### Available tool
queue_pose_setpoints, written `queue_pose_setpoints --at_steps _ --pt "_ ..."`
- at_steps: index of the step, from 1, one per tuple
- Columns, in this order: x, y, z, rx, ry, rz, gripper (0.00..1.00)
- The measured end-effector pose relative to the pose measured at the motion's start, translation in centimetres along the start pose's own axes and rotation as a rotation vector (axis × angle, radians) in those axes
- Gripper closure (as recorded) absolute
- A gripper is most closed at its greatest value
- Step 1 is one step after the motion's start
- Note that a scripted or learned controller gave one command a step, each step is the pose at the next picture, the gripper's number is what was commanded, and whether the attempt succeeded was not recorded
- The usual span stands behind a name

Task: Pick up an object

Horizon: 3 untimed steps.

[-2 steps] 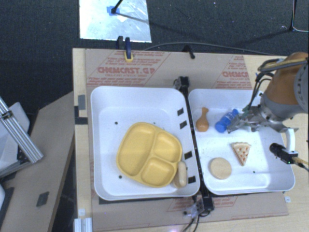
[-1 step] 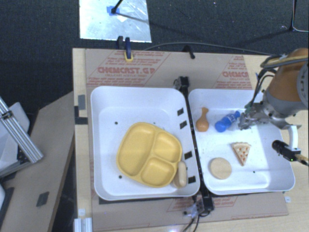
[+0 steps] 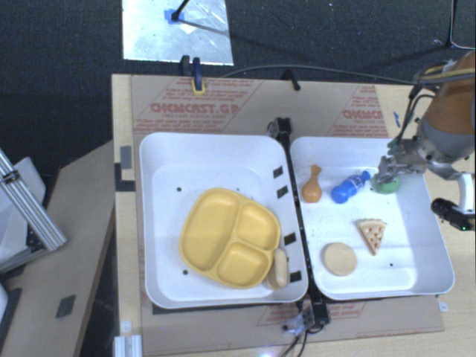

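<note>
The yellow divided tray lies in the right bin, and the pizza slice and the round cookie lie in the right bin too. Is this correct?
Not quite. The camera view shows the yellow divided tray in the left bin. The pizza slice and the round cookie do lie in the right bin.

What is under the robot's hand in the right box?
A green thing peeks out under the gripper, beside the blue bottle. Most of it is covered, so its shape stays unclear.

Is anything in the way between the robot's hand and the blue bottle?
Nothing visible blocks it. The gripper is low at the right bin's upper right, right beside the blue bottle. A small green thing sits just under the gripper, next to the bottle's end, not between them.
</note>
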<state>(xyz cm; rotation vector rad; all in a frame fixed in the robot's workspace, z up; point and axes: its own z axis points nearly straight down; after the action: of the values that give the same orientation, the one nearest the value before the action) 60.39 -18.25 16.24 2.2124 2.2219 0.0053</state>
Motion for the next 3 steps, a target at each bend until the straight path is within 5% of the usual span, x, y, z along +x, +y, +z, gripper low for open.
queue_pose_setpoints --at_steps 2,3 --pt "0.3 0.8 -10.7 0.000 0.000 -0.001 1.00" --pt "5.6 1.4 -9.4 0.004 0.003 -0.006 1.00"
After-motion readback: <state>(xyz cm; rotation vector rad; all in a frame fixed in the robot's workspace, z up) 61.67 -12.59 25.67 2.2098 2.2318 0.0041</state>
